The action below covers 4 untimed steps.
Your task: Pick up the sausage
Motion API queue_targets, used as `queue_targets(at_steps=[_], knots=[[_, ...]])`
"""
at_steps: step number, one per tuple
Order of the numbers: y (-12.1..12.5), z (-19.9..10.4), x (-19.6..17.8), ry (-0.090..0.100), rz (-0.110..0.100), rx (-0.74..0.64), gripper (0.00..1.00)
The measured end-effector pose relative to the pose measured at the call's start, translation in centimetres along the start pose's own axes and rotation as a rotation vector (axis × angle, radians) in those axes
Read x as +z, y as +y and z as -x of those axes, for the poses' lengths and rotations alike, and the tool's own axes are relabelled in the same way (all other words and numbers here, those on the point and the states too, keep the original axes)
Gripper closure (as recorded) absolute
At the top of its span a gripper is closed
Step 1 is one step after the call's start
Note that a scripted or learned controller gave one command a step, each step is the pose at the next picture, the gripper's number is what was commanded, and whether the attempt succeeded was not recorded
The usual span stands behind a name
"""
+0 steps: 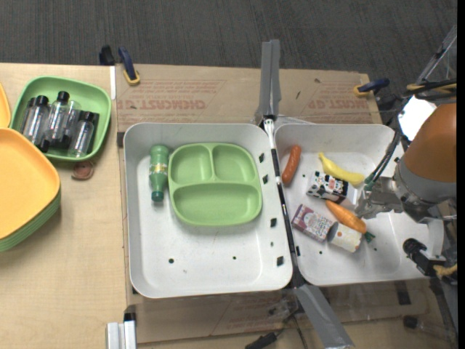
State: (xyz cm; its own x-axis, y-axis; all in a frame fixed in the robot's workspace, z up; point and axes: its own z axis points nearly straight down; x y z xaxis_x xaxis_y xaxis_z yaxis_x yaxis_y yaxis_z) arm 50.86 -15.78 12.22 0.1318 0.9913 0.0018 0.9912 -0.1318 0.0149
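The sausage [290, 164] is a reddish-orange link lying near the left wall of the right bin [385, 264], close to the divider between the two bins. My gripper [368, 201] hangs over the right half of that bin, just right of an orange carrot [345, 215] and well to the right of the sausage. The grey arm with its orange band [436, 151] comes in from the right and hides the bin's right wall. Nothing can be seen held in the gripper.
Between the sausage and the gripper lie a banana [340, 169], a small dark packet [327, 187], a purple carton [312, 222] and a white object [346, 240]. The left bin [211, 267] holds a green divided plate [214, 184] and a green bottle [158, 171].
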Motion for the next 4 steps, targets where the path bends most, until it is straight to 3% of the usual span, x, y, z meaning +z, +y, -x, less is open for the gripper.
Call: queue_targets(at_steps=[1, 2, 3, 4], knots=[[0.0, 0.0, 0.0, 0.0, 0.0, -0.001, 0.0], [1.2, -1.8, 3.2, -0.001, -0.018, -0.121, 0.0], [1.2, -1.6, 2.4, -0.001, -0.019, -0.116, 1.0], [1.0, -4.8, -10.6, -0.005, -0.017, 0.114, 1.0]])
